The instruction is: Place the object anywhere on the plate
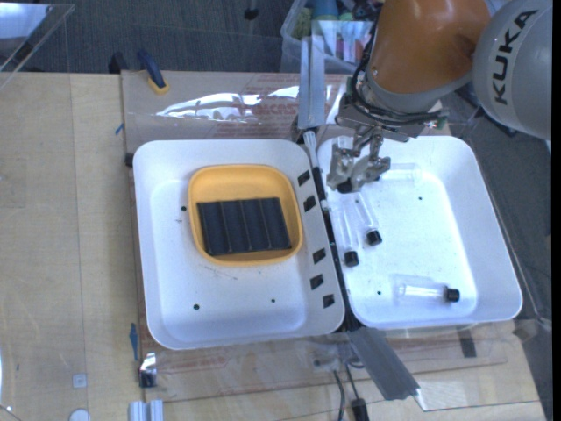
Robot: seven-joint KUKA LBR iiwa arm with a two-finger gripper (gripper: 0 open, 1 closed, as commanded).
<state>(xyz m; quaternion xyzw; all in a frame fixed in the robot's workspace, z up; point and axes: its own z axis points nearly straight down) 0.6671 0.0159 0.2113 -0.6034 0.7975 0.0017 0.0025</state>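
A yellow plate [203, 191] lies in the left bin [166, 296], and a black ridged slab [244, 226] rests on it. In the right bin [473, 235] lie clear tubes with black caps: one [363, 219] just below the gripper, one [344, 238] beside the bins' divider, and one [422, 292] near the front. My gripper [357, 172] hangs over the back left part of the right bin, just above the upper ends of the two nearer tubes. No tube is visibly lifted.
A row of black clips [314, 228] runs along the divider between the bins. A clear box of colourful items [337, 24] stands behind the bins. The arm's orange band [421, 29] looms over the right bin's back edge. Wooden bench [61, 235] extends to the left.
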